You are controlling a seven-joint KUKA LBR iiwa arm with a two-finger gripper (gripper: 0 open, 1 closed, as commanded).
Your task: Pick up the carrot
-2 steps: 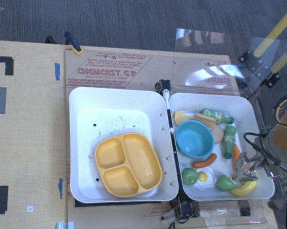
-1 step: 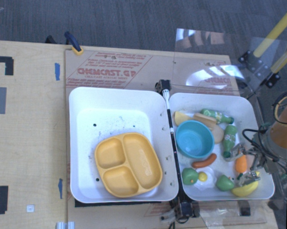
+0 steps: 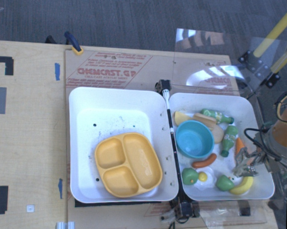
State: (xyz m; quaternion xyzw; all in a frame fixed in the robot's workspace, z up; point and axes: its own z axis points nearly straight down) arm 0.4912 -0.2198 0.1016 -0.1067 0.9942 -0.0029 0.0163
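Observation:
The carrot (image 3: pixel 239 145) is a small orange piece near the right wall of the right bin (image 3: pixel 257 116), just right of a green bottle (image 3: pixel 228 139). My gripper (image 3: pixel 244 166) hangs low in that bin's right part, right below the carrot and above a banana (image 3: pixel 243 186). The gripper's metal parts partly overlap the carrot's lower end. Whether anything is held is unclear. The arm (image 3: pixel 281 134) enters from the right edge.
The right bin also holds a blue bowl (image 3: pixel 194 139), a sausage (image 3: pixel 204 161), a fried egg (image 3: pixel 205 178), a green fruit (image 3: pixel 189 176), another green bottle (image 3: pixel 217 115) and a cheese wedge (image 3: pixel 181 118). A yellow divided plate (image 3: pixel 127 164) lies in the left bin (image 3: pixel 86 114).

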